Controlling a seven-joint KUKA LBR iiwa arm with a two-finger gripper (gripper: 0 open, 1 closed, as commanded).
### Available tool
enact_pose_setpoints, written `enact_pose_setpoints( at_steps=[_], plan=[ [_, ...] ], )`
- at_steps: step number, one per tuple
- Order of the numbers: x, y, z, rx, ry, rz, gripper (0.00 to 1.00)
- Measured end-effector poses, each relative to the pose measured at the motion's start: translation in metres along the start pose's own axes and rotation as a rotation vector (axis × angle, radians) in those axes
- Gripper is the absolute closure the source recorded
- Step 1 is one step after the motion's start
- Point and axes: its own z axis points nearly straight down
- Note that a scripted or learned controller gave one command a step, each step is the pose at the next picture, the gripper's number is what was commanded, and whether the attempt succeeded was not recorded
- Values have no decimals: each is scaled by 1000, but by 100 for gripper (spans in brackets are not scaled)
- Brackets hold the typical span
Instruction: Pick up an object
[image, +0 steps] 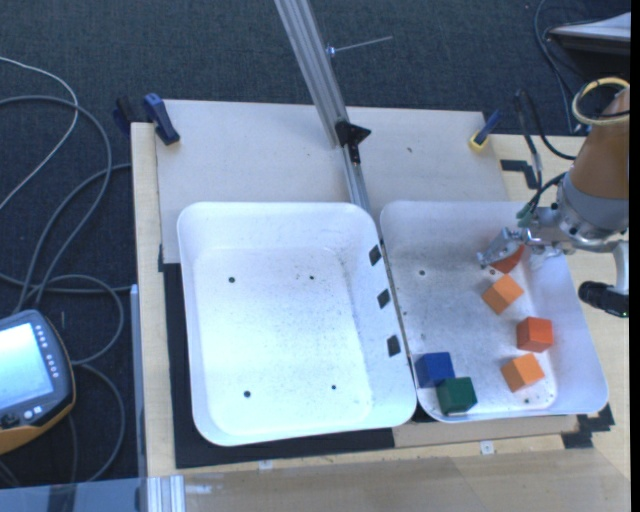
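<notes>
My gripper (503, 250) hangs low over the upper right part of the right bin (440, 250). A small red-orange piece (510, 263) shows right at its tip, partly hidden by it. Just below lies an orange block (502, 294). Further toward the front are a red-orange block (535, 333) and another orange block (522, 371). A blue block (434, 368) and a green block (456, 394) sit together at the bin's front left corner.
The left bin (280, 320) sits beside the right one, with black clips along the shared wall. A slanted metal pole (325, 85) crosses the back of the bench. A handheld pendant (30, 375) and cables lie at the left.
</notes>
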Motion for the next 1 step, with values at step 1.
enact_pose_setpoints(
  at_steps=[1],
  plan=[
    [-3, 10, 30, 5, 2, -2, 0]
  ],
)
